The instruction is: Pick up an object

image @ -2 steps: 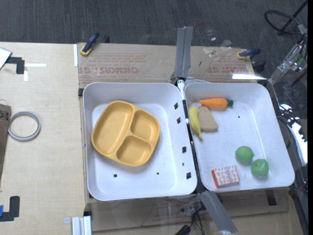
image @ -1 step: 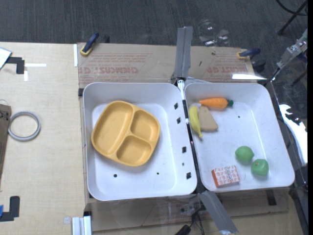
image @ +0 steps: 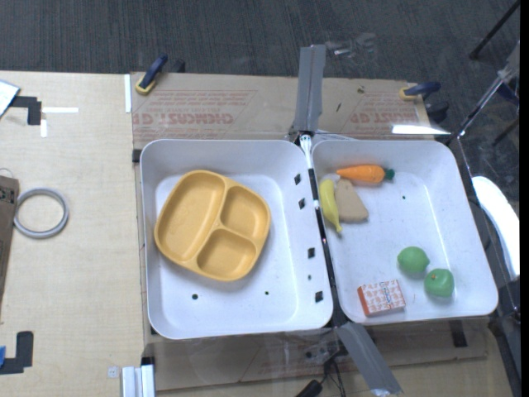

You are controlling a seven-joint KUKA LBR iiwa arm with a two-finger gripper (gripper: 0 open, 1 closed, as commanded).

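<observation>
My jaws' state I cannot tell. I judge the carrot [image: 362, 173] my best pick: it lies just above the banana [image: 331, 205] in the right bin [image: 463, 222], likely light, stiff and slick, so I'd take it across its middle.

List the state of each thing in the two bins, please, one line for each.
Yellow divided plate: flat in left bin, right way up.
Carrot: lying on its side.
Banana: lying against the tan piece.
Two green fruits: apart.
Small box: lying flat.
</observation>
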